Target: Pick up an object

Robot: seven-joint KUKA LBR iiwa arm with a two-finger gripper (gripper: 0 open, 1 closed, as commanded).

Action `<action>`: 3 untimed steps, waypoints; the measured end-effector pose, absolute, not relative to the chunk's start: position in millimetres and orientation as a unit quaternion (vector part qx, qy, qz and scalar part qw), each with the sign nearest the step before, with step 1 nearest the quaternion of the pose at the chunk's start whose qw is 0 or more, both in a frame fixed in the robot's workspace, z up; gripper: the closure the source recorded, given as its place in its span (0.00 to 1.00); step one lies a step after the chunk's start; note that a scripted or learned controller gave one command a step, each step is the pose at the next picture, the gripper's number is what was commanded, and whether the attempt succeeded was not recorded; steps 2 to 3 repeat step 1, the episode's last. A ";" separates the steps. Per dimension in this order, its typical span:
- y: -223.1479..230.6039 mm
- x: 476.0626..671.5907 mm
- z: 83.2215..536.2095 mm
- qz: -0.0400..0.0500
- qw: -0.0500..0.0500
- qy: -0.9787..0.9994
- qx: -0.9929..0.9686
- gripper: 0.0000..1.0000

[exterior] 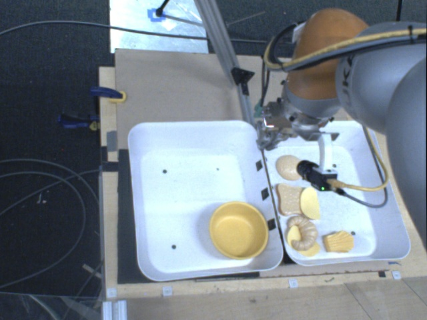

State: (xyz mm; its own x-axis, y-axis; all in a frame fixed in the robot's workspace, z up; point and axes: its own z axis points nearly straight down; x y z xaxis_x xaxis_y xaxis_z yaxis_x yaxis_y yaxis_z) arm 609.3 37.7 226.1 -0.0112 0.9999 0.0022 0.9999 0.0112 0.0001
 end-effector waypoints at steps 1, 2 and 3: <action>83.0 587.3 217.3 0.000 0.002 -0.711 -0.704 1.00; 83.0 587.3 217.3 0.000 0.002 -0.711 -0.704 1.00; 83.0 587.3 217.3 0.000 0.002 -0.711 -0.704 1.00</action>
